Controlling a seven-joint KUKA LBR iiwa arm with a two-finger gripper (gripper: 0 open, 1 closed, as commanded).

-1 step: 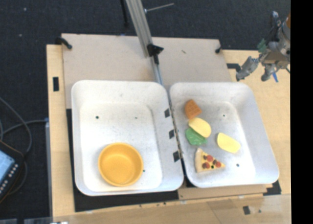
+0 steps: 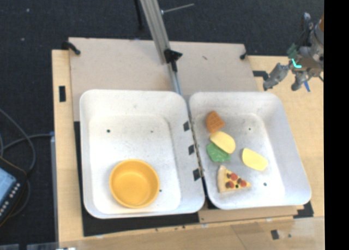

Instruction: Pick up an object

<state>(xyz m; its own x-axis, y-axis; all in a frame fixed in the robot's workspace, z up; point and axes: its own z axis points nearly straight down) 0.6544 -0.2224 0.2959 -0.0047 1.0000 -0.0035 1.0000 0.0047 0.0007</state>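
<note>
Under me is a flat, light brown wooden bench (image 2: 62, 150) with a pale cardboard sheet (image 2: 120, 66) on top. Around it lies a dark, speckled carpet floor (image 2: 54, 3), and a slanted silver metal rail (image 2: 152, 14) crosses it.

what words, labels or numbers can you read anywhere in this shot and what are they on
There is no readable text in this view.
The yellow bowl, the pizza slice toy and both white bins bear no lettering.
The dark device at the left edge has a lit screen, too small and blurred to read.
The gripper shows no legible marking.
</note>
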